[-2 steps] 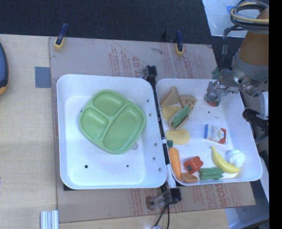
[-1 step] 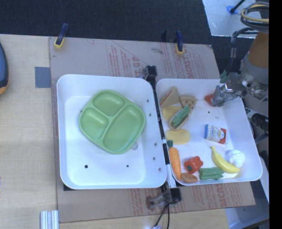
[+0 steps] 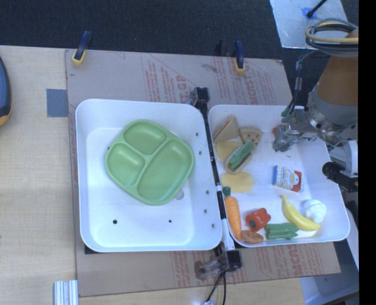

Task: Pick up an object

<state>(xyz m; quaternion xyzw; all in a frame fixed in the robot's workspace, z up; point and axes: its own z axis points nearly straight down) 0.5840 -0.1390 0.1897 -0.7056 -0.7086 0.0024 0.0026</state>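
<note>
Worktop [image 3: 28, 170] carries two white bins side by side: left bin [image 3: 95, 230] holds a green divided plate [image 3: 151, 161], right bin [image 3: 334, 230] holds toy food. Arm [image 3: 336, 88] reaches in from the right, its hand [image 3: 283, 140] low over the right bin's upper area, just right of the sandwich piece [image 3: 229, 131] and green pickle [image 3: 240, 155]; can't tell whether anything is gripped, view too blurry there. Smaller items lie apart from the hand: banana [image 3: 297, 215], carrot [image 3: 233, 216], small carton [image 3: 287, 178], red pepper [image 3: 258, 218].
</note>
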